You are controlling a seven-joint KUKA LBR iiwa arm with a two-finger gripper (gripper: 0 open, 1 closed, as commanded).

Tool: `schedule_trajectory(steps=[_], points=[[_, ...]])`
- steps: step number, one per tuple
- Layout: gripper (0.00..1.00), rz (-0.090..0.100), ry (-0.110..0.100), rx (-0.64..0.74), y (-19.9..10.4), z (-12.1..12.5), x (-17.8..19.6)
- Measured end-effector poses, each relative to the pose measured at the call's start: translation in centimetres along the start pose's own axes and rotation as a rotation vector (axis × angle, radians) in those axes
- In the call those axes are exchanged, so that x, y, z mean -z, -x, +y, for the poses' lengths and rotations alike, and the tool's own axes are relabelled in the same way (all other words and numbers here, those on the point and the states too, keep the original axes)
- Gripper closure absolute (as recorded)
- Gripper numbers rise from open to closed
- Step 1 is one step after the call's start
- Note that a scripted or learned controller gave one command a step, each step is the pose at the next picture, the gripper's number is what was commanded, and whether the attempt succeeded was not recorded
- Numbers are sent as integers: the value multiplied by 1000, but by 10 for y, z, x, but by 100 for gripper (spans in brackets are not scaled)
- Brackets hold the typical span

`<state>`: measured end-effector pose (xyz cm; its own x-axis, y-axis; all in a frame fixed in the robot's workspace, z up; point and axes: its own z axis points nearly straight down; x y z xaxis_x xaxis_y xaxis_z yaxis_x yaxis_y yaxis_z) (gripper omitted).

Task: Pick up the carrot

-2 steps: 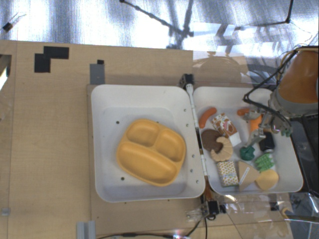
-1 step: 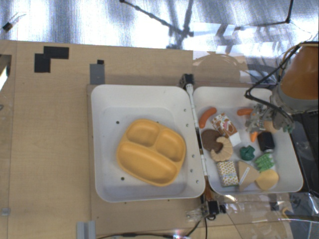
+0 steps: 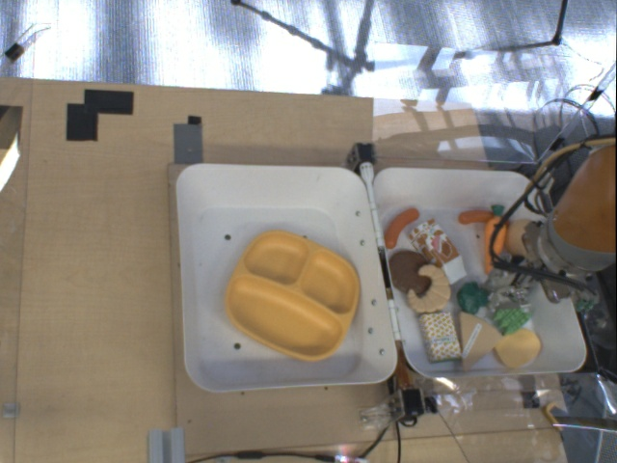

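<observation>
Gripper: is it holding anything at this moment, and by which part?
Cannot be told. The gripper is low in the right bin among the toy food, below the carrot.

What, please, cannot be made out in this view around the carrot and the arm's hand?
- Hand: too small and cluttered to judge.
- Carrot: right side hidden behind the arm's cables in the camera view.
- Arm: cut off by the right edge.
- Green item: too small to identify.

Light wooden bench top (image 3: pixel 96 287) with black tape marks (image 3: pixel 96 111); beyond it a grey ribbed floor (image 3: pixel 174 27) crossed by thin black stand legs (image 3: pixel 299 32)
</observation>
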<state>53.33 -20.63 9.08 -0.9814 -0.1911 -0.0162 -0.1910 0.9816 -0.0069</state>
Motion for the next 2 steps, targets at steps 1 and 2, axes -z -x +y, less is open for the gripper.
schedule_trajectory(steps=[1,2], points=[[0,-3,-1,1,1,0,0],[0,0,2,-148,70,-11,-3]])
